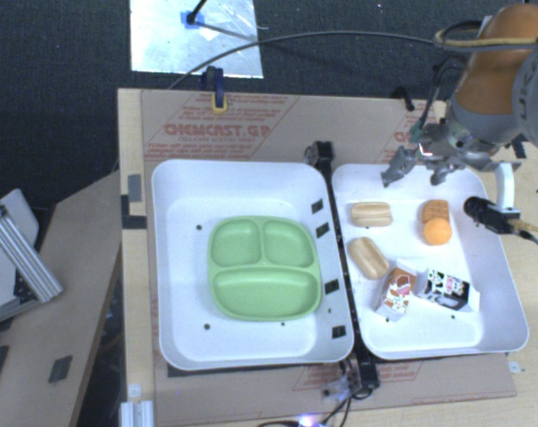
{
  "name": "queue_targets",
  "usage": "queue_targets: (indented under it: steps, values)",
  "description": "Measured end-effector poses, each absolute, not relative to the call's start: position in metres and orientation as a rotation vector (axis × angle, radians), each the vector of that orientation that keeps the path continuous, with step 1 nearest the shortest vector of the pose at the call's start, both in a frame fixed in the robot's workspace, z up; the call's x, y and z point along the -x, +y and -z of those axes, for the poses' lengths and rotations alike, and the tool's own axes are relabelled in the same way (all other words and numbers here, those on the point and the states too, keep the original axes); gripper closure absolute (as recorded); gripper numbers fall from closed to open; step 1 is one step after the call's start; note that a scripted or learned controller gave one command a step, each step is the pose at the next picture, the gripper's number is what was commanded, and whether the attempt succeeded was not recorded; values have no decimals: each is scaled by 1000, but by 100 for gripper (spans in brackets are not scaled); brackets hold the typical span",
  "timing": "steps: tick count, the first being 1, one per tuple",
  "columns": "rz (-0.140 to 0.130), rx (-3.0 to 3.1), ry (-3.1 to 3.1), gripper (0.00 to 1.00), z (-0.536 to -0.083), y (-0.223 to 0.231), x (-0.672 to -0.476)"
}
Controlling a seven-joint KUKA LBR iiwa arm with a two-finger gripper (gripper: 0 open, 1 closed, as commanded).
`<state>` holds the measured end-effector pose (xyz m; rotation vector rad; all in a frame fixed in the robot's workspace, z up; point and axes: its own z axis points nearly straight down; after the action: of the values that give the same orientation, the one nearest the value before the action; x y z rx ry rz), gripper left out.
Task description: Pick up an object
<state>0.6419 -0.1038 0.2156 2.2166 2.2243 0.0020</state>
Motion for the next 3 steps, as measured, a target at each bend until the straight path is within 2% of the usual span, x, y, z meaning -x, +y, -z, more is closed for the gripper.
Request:
queue_targets:
  steps: [1,3]
  values:
    - [3,-2221,2224,0,-155,-109,-644]
    - [-5,-2219,2220,0,-87,-111,-647]
